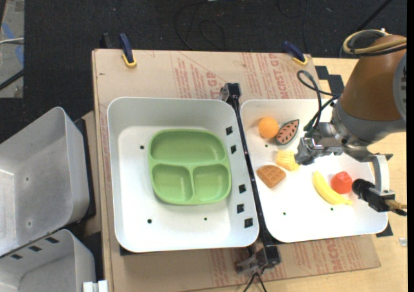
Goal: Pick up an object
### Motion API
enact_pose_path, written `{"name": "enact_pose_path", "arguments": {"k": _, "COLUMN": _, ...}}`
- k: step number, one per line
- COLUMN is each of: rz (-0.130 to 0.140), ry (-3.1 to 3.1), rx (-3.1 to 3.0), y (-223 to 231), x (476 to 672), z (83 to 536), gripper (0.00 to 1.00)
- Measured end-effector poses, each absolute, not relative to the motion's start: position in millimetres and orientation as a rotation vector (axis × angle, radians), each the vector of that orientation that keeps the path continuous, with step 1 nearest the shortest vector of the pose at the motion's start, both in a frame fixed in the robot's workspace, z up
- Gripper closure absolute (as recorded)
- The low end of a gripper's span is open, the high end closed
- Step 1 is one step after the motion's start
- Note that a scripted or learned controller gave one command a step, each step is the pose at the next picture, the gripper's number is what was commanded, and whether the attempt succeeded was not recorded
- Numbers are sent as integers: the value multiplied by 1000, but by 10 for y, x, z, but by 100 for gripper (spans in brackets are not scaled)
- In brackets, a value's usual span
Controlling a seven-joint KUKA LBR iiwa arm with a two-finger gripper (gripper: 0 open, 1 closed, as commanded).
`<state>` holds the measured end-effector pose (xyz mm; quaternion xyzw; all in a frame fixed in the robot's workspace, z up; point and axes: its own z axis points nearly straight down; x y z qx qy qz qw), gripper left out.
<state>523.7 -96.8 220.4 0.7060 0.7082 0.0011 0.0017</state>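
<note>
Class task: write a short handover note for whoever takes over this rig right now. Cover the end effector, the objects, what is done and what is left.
End effector: low in the right bin, beside the yellow piece; nothing visibly held.
Right bin also holds the orange, watermelon slice, brown waffle piece, banana and red piece.
Left bin: green divided tray.
Done: arm is over the objects.
Left: grasp and lift one.
</note>
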Motion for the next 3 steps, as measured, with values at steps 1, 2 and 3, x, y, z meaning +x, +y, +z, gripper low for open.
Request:
{"name": "enact_pose_path", "arguments": {"k": 1, "rz": 3, "ry": 2230, "rx": 2211, "y": -463, "x": 5388, "z": 2291, "gripper": 100}}
{"name": "enact_pose_path", "arguments": {"k": 2, "rz": 2, "ry": 2230, "rx": 2213, "y": 60, "x": 5524, "z": 2231, "gripper": 100}}
{"name": "enact_pose_path", "arguments": {"k": 3, "rz": 0, "ry": 2232, "rx": 2213, "y": 541, "x": 5526, "z": 2171, "gripper": 100}}
